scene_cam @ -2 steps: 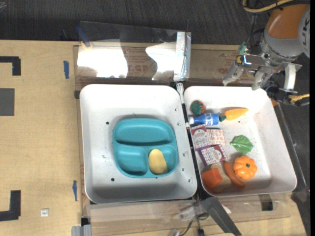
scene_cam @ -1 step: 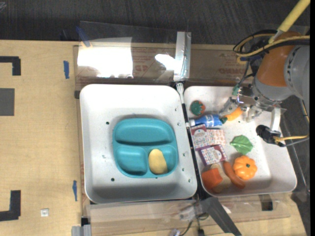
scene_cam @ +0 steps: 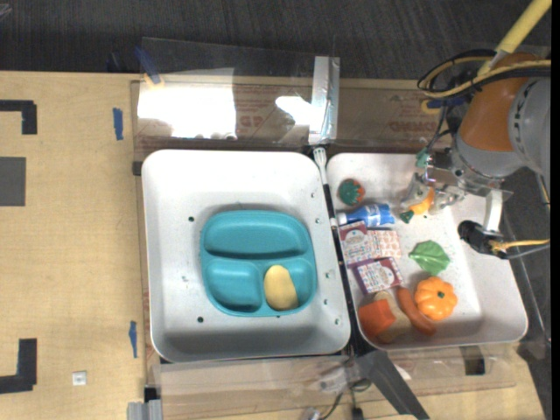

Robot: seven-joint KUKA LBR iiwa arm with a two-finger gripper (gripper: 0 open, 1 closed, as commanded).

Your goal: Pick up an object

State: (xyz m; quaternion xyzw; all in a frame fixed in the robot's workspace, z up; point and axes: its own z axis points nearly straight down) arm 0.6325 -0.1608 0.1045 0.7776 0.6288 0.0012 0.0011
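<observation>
My gripper (scene_cam: pixel 426 191) hangs over the upper part of the right bin (scene_cam: pixel 503 318), reaching in from the right. A small orange-yellow item (scene_cam: pixel 422 205) sits directly under it, touching or very close. Just left of it lie a blue and white bottle (scene_cam: pixel 369 215) and a round green and red toy (scene_cam: pixel 351 192). Lower in the same bin are a green leaf-shaped toy (scene_cam: pixel 430 256), an orange pumpkin (scene_cam: pixel 436 297), two printed packets (scene_cam: pixel 371 261) and a red-orange block (scene_cam: pixel 378 317).
The left bin (scene_cam: pixel 166 234) holds a teal divided tray (scene_cam: pixel 254 239) with a yellow potato-like object (scene_cam: pixel 280 287) in its lower right compartment. A clear plastic sheet (scene_cam: pixel 227 103) lies behind the bins. Cables (scene_cam: pixel 490 239) trail by the right bin's edge.
</observation>
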